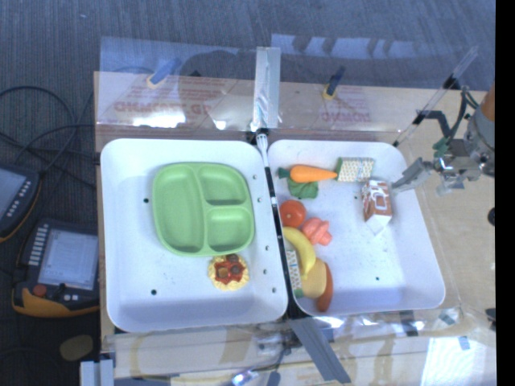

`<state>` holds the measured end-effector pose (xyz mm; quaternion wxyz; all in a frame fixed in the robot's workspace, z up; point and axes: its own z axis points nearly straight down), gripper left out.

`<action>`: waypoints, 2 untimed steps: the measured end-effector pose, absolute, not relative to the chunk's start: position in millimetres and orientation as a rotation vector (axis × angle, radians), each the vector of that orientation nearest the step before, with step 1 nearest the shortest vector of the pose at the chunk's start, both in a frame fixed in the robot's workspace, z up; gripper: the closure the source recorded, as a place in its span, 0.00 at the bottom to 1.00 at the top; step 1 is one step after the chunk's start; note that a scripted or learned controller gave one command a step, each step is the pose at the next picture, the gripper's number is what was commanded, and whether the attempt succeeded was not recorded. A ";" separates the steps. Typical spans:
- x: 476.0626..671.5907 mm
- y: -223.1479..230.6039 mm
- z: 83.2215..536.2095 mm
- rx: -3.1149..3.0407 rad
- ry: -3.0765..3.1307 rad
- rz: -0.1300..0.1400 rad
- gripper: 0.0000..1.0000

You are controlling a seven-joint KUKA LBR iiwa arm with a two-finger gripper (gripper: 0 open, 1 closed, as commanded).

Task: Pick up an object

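Note:
My gripper (422, 182) hangs over the right rim of the right bin (418, 284), open, with nothing between its fingers. Its left fingertip (405, 177) is just right of a small brown and white carton (376, 199), apart from it. Along that bin's left side lie a carrot (314, 173) on a green leafy piece (303, 189), a red tomato (292, 212), a pink toy (319, 230), a banana (302, 252) and an orange-red fruit (319, 284). A speckled cracker (356, 169) rests near the back wall.
The left bin (129, 288) holds a green divided plate (203, 207) and a small round tart (228, 271). A raised divider (272, 215) separates the bins. Cables and a handheld controller (60, 264) lie on the floor at the left.

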<state>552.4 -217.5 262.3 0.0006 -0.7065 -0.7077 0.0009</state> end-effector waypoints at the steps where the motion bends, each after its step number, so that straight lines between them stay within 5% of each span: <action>1: 573.1 -218.5 141.0 -2.507 -1.880 0.001 0.00; 2: 601.5 -195.6 114.3 -2.566 -1.808 0.004 0.00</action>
